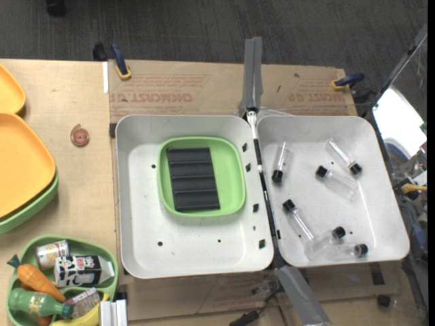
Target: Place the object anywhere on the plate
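While the green plate lies in my left bin, clear vials with black caps scattered in right bin, my gripper's position and state I cannot tell.

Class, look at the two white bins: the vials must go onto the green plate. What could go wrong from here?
1. The clear vials are see-through and round, so a grasp may slip or roll them.
2. Three vials lie crowded near the right bin's front corner, hard to single out.
3. The green plate holds a ridged black insert; a vial may roll off.
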`<state>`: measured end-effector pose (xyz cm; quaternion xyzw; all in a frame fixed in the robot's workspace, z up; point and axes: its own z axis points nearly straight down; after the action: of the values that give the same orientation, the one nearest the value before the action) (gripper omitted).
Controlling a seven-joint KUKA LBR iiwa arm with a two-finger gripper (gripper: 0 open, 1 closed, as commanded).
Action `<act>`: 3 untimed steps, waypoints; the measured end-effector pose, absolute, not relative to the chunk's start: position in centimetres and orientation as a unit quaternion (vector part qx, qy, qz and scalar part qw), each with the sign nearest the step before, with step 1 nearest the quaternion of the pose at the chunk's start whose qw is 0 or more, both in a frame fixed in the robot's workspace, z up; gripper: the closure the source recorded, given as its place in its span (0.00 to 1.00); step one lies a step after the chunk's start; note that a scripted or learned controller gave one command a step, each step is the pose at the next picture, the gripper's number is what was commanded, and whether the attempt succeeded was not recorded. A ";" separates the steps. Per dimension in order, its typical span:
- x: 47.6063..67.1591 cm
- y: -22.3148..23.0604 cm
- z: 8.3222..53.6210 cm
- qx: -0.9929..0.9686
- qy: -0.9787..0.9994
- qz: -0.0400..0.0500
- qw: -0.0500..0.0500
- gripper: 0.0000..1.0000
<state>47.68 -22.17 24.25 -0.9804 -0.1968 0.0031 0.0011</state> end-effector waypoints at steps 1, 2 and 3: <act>47.7 -22.2 24.9 -0.995 -0.102 0.003 0.000 0.00; 47.7 -22.2 24.7 -0.995 -0.102 0.003 0.001 0.00; 47.7 -22.2 24.1 -0.995 -0.101 0.004 0.001 0.00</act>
<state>47.68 -22.17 24.08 -0.9948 -0.1013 0.0035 0.0011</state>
